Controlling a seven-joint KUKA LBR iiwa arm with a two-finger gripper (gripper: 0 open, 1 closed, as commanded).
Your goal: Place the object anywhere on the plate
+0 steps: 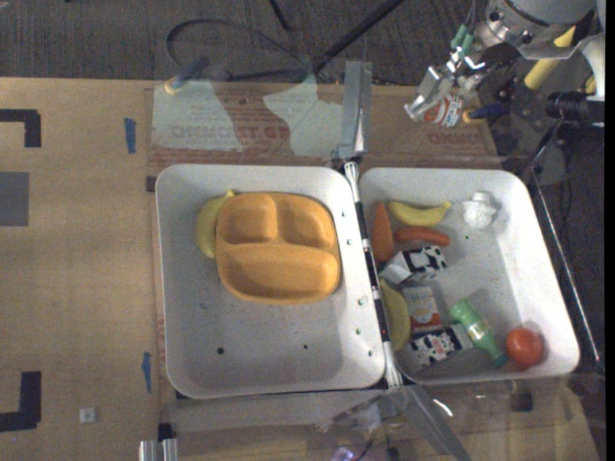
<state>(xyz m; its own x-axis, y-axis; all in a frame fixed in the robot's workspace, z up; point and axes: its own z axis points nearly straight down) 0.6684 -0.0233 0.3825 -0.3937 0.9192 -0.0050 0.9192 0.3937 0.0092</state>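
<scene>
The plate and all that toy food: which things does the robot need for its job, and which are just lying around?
For the job:
orange plate in the left bin
gripper holding a small red-and-white thing

Lying about:
banana beside the plate
right bin: banana, carrot, tomato, green bottle, milk cartons

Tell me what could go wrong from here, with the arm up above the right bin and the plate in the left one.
1. The gripper is raised behind the right bin with a small red-and-white item at its tip; whether it is gripped firmly is unclear, so it may drop on the way across.
2. The divider between the bins lies on the path to the orange plate; a low pass could clip it.
3. A banana is tucked against the plate's left edge, so a misplaced drop could land there.
</scene>
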